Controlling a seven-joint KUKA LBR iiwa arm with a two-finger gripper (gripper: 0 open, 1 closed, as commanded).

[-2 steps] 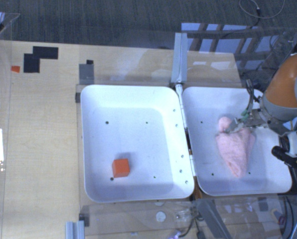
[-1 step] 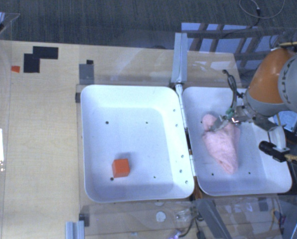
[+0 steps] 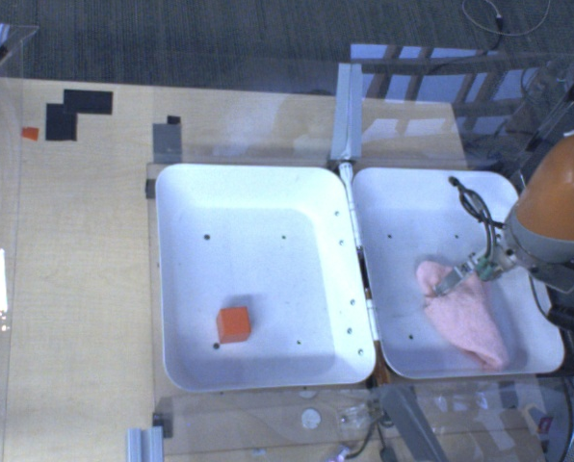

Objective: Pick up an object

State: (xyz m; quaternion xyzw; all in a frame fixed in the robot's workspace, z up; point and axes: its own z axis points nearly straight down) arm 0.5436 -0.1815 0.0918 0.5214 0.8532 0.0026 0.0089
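Your tool (image 3: 457, 278) sits low in the right bin (image 3: 403, 200), its tip down on the upper edge of the pink cloth (image 3: 463, 320), coming in from the bin's right wall under the orange band of the arm (image 3: 557, 205). It is too small and too tangled with the fabric here to read its state — I cannot tell whether it has bitten anything, so do not count this as a grasp.

The cloth lies crumpled along the bin's right half, running from the middle down toward the near right corner. That is where your risk starts. The contact point is at the very edge of the fabric, so a lift could catch only a thin fold and let it slide out as the weight hangs. A soft, limp thing like this will also drag and unfurl — it may snag the bin's near wall on the way up.

A loose cable (image 3: 470, 203) loops just above the tool; watch it does not catch on the rim.

The orange block (image 3: 234, 324) rests in the left bin (image 3: 181, 219), near its near left corner, well apart from all this — a firmer target if the cloth slips.
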